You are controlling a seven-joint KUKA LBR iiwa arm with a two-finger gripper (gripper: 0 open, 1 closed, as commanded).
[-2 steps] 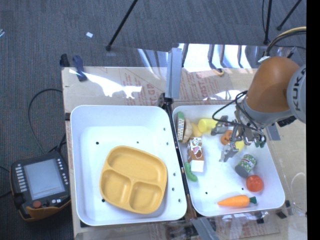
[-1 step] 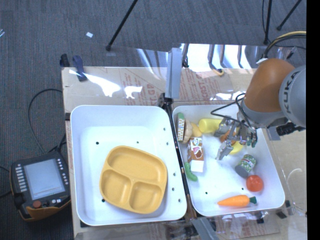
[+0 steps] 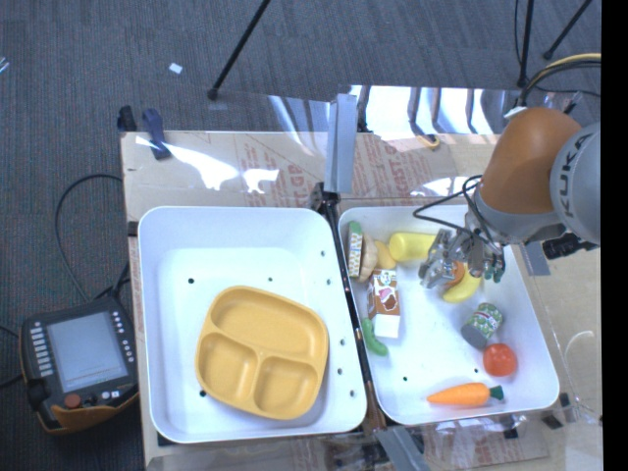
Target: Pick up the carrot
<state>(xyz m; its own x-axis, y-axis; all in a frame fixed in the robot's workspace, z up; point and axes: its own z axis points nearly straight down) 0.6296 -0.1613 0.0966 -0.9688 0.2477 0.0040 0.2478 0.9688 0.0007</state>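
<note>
The gripper (image 3: 459, 263) is hanging low over the upper part of the right bin (image 3: 535, 307), right above a yellow banana-like toy (image 3: 463, 286); whether it is wide or narrow I cannot tell from here, and nothing is showing as held. So the pick is looking not yet done: the carrot (image 3: 458, 394) is lying flat near that bin's front edge, orange with a green stub pointing right, well apart from the tool. The arm is needing to come toward the front rim. Near the carrot a red tomato (image 3: 499, 359) and a small grey can (image 3: 482, 323) are sitting, with a carton (image 3: 385, 304) further left. The left bin (image 3: 172, 263) is carrying a yellow divided tray (image 3: 261, 350) with 3 compartments. Both bins are resting on a board-topped bench (image 3: 226, 165), grey carpet (image 3: 118, 37) is spreading behind it, and a teach pendant (image 3: 80, 363) is lying on the floor at left
</note>
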